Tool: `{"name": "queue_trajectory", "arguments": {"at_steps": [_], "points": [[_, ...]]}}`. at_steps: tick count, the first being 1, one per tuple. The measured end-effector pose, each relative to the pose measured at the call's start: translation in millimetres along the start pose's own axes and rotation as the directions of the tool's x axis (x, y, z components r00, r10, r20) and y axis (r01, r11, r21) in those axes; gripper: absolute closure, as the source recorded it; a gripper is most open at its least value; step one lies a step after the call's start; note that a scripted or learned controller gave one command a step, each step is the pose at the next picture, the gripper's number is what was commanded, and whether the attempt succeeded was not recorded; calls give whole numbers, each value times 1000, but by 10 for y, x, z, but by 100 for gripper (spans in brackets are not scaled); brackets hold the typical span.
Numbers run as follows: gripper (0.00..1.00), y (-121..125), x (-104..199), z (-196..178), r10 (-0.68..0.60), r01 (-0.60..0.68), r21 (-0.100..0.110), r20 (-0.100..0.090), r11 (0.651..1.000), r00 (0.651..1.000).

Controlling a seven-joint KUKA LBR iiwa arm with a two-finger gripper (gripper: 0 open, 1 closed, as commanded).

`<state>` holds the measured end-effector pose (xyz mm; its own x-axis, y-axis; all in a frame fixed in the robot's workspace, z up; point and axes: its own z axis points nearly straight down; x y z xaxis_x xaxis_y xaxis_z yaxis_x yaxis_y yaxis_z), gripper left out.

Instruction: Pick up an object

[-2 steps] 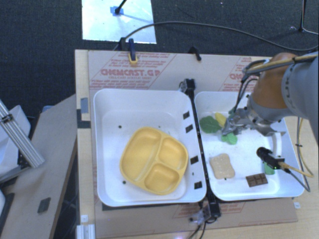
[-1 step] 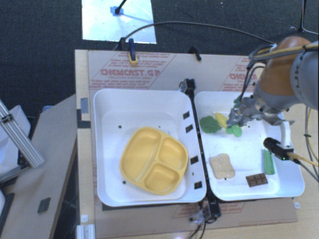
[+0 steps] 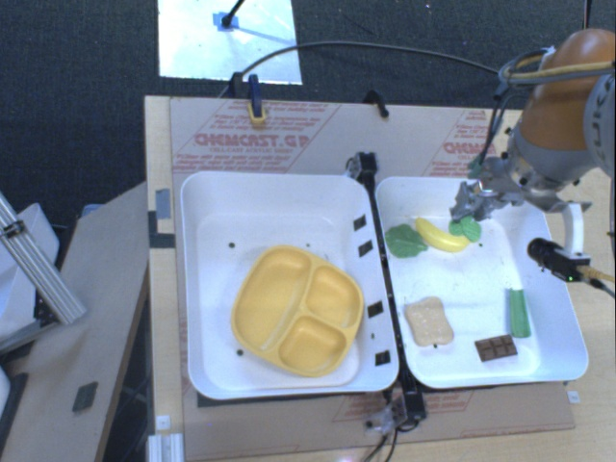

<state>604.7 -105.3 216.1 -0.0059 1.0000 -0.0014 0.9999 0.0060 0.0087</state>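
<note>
Just below the claw (image 3: 469,210) lies the banana (image 3: 441,236), nearly touching.

Single fixed camera above bench (image 3: 289,123), angled down, both white bins (image 3: 279,192) in frame

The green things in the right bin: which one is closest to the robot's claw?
The small green piece at the banana's right end, just under the gripper. The leafy piece and green stick lie farther off.

A yellow banana (image 3: 441,236) lies flat in the right bin (image 3: 558,354), between two green leafy pieces (image 3: 405,242), its right end just beside the gripper (image 3: 469,210).
</note>
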Motion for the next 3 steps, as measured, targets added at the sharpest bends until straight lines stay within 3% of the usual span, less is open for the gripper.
{"name": "queue_trajectory", "arguments": {"at_steps": [1,3], "points": [[100,13,-2,-201,0,0,4,-1,1000,1000],[100,22,953,-109,-3,3,8,-3,1000,1000]]}}
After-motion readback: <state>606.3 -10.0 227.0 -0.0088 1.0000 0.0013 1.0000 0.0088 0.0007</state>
